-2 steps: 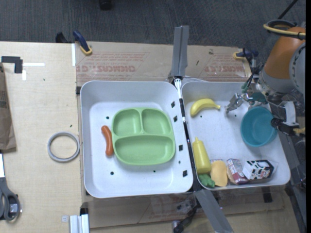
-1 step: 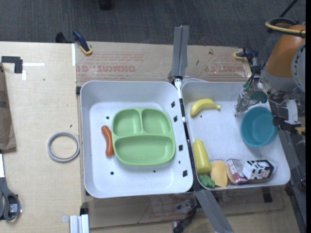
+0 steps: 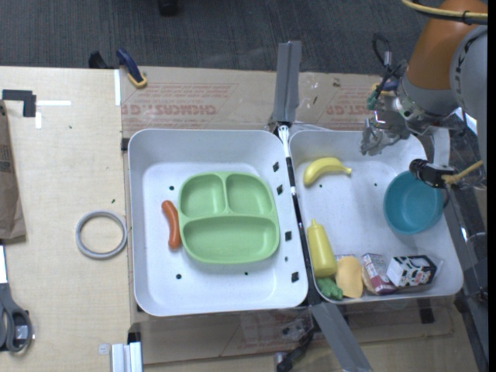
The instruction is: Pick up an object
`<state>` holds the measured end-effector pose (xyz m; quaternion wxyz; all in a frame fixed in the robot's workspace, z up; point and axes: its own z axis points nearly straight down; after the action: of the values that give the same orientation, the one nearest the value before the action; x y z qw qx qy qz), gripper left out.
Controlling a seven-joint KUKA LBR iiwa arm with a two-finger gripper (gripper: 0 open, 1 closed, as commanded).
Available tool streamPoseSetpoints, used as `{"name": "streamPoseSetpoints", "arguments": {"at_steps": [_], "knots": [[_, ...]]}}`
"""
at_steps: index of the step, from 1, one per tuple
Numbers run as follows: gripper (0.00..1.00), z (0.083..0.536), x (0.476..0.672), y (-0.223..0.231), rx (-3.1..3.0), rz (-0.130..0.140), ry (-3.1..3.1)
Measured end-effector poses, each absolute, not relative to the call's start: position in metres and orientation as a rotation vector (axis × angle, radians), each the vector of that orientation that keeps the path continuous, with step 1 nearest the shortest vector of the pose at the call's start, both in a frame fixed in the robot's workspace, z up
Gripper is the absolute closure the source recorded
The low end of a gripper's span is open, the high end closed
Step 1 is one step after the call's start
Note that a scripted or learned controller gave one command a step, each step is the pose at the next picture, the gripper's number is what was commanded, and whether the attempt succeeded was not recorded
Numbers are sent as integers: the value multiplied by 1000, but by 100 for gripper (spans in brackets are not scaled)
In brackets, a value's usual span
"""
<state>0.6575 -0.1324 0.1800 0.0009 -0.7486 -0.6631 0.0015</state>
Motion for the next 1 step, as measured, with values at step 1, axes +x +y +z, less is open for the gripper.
{"name": "streamPoseSetpoints", "arguments": {"at_steps": [1], "knots": [[0, 180, 657, -132, -2350, 6, -2082]]}}
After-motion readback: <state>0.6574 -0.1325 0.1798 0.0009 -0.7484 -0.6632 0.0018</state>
